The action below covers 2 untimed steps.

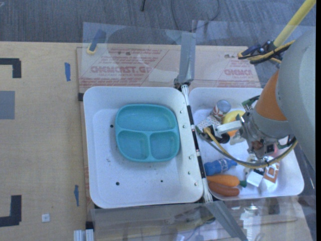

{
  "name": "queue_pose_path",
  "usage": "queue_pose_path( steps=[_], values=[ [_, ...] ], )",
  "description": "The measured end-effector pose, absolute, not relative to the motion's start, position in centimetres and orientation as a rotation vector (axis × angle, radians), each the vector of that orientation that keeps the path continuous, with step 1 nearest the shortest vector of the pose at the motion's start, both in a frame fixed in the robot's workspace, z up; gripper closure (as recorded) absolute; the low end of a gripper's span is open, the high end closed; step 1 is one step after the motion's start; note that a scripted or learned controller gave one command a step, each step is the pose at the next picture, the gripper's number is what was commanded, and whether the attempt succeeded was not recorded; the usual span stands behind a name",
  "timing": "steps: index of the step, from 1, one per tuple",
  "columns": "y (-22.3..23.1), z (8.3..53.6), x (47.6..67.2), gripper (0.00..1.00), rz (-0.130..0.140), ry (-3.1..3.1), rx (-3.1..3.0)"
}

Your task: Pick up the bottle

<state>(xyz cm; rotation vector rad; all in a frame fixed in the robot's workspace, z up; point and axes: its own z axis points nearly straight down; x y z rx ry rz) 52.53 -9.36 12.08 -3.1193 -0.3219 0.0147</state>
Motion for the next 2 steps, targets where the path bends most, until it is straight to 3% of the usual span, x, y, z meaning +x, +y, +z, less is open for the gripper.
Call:
queue_pose_path(
  steps=[1,2],
  values=[
    [-9.4,12.1,52.5,0.0,0.015,-0.322,-3.119],
    [-12.8,8.8,50.3,0.0,-0.009,-0.313,-3.116]
  ],
)
